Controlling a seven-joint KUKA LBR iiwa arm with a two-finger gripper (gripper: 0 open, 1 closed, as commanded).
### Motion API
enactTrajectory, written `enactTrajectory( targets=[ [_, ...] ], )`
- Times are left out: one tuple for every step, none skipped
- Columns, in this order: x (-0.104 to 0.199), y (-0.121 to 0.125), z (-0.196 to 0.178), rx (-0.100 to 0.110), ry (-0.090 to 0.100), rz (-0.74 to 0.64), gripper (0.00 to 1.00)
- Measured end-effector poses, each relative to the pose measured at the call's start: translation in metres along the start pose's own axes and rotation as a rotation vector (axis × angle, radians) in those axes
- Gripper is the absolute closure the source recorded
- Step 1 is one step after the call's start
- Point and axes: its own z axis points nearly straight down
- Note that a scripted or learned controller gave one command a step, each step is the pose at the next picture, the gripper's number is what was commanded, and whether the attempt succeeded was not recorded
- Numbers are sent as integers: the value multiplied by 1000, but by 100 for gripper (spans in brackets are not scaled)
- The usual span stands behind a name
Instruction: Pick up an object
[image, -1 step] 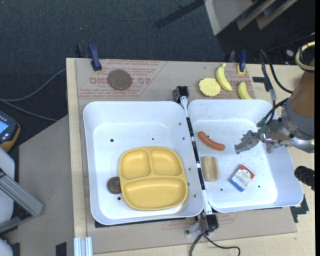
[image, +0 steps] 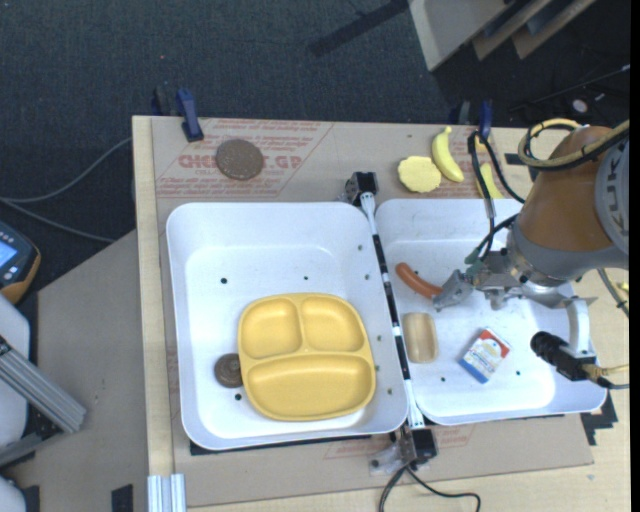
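In the right bin (image: 440, 222) lie an orange-red sausage (image: 417, 281), a tan bread piece (image: 419, 337) and a small blue, white and red carton (image: 484, 355). My gripper (image: 455, 291) hangs low over the middle of this bin. Its tip is just right of the sausage's lower end and above the bread piece. Nothing is visibly held. The carton lies a little below and to the right of the gripper.
The left bin (image: 200, 250) holds a yellow divided plate (image: 305, 355) and a brown disc (image: 229, 370) at its left side. On the cardboard behind the bins lie a banana (image: 447, 155), a yellow slice (image: 420, 174) and another brown disc (image: 239, 158).
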Motion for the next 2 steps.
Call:
enactTrajectory(
  targets=[
    [-51,-39,54,-1,0,5,0],
    [-48,-35,40,-10,-2,2,100]
  ],
)
